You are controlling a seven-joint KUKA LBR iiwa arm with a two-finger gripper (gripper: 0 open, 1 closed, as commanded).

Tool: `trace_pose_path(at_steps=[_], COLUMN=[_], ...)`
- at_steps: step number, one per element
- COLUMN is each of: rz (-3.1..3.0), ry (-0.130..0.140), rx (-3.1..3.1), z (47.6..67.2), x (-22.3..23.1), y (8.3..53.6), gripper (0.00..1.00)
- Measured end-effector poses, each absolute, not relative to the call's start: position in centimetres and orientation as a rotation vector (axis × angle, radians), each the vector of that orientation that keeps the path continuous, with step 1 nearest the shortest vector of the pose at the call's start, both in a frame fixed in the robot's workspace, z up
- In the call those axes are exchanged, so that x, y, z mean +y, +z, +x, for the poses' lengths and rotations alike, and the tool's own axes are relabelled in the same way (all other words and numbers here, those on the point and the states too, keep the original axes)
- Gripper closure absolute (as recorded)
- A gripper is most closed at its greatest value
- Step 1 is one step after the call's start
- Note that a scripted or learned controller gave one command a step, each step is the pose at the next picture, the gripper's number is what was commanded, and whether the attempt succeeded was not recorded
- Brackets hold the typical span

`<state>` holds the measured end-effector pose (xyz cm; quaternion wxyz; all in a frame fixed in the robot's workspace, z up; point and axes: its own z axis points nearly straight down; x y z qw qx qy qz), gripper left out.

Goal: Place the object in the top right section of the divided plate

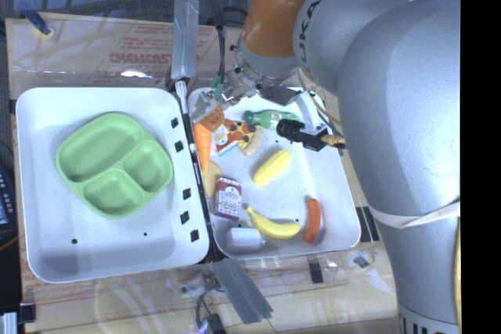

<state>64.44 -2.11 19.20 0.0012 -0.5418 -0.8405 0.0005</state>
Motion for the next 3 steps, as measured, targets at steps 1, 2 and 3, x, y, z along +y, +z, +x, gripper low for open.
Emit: trace_pose_path(at_steps=[1,2,3], rz=[-1.604,-1.606,-1.792], ry=[0.004,0.004,0.006], rx=[-2.697,-2.696,-2.575], z=[51.7,51.7,47.5], x=[2.0,1.9,12.0], y=[19.1,19.1,13.4], gripper=[1.0,0.0,0.0])
